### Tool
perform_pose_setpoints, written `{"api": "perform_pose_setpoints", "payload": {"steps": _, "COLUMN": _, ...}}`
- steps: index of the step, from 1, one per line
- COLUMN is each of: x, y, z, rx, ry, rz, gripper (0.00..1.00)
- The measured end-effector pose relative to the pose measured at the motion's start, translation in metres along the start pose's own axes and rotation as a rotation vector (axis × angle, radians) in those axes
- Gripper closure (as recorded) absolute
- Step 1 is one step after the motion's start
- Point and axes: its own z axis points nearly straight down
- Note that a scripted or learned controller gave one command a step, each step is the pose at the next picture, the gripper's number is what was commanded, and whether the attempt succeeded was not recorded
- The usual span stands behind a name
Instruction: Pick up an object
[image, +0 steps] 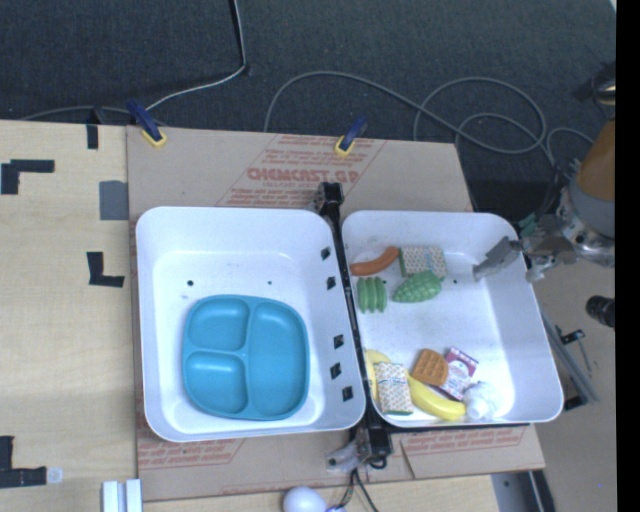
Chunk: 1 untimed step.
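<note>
at right bin's far rim | end effector blurred, grip state unclear | arm cropped

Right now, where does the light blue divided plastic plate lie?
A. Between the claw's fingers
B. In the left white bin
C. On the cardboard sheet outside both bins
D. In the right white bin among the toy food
B: the light blue divided plastic plate lies flat on the floor of the left white bin, while the toy food sits in the right white bin.
</note>
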Motion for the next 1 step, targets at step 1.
{"api": "perform_pose_setpoints", "payload": {"steps": 1, "x": 0.0509, "y": 0.0817, "z": 0.0198, "rx": -0.001, "ry": 0.000, "rz": -0.001, "gripper": 0.00}}
